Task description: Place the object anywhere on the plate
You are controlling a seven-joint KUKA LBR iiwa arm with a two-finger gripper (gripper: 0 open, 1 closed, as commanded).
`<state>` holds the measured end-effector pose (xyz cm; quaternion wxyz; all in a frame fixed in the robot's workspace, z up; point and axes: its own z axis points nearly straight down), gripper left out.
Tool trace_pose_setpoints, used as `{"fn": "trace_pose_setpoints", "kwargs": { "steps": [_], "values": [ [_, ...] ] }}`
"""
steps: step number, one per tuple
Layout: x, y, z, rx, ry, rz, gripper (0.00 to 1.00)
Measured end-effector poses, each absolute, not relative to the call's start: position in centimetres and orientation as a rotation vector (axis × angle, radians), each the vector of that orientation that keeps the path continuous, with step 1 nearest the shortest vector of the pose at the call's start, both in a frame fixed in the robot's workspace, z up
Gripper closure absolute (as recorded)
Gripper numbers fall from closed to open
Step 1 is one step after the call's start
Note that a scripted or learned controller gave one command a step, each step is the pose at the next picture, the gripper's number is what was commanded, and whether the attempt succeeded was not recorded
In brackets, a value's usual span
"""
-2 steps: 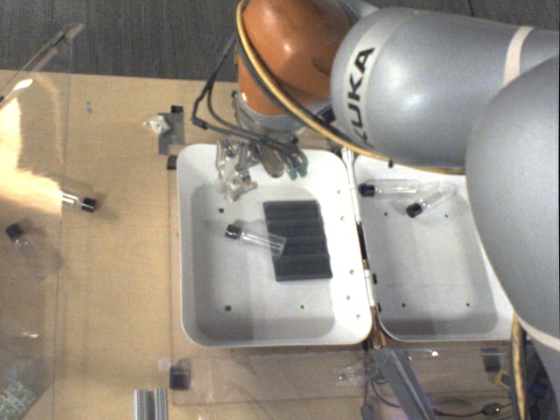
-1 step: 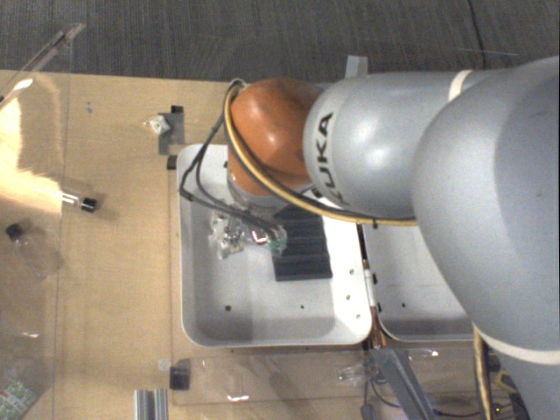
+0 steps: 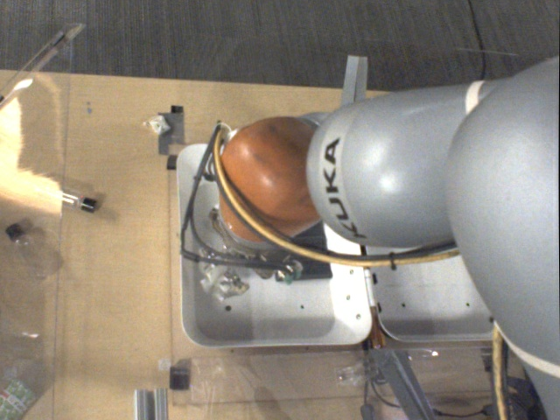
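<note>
KUKA arm [image 3: 420, 173], grey, largest and nearest item: reaches in from the right, covering most of both bins.
Orange band [image 3: 271, 178]: rounded, above the wrist, over the left bin.
Left bin [image 3: 262, 326]: shallow, white, near floor bare; right bin [image 3: 437, 318] adjoining.
Tabletop [image 3: 105, 261]: pale wood, left.
Cables [image 3: 262, 230]: yellow and black, looped round the wrist.
Gripper [image 3: 223, 274]: low in the left bin; aperture and contents cannot be told.
Object and plate: hidden beneath the arm; location, appearance, handling and grasp point cannot be judged.
</note>
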<state>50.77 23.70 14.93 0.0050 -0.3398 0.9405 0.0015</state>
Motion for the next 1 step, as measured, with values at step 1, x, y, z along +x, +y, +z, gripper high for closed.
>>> {"fn": "trace_pose_setpoints", "kwargs": {
  "steps": [1],
  "values": [
    [55.68,20.54,34.52,-0.760,3.034,0.002,1.00]
  ]
}}
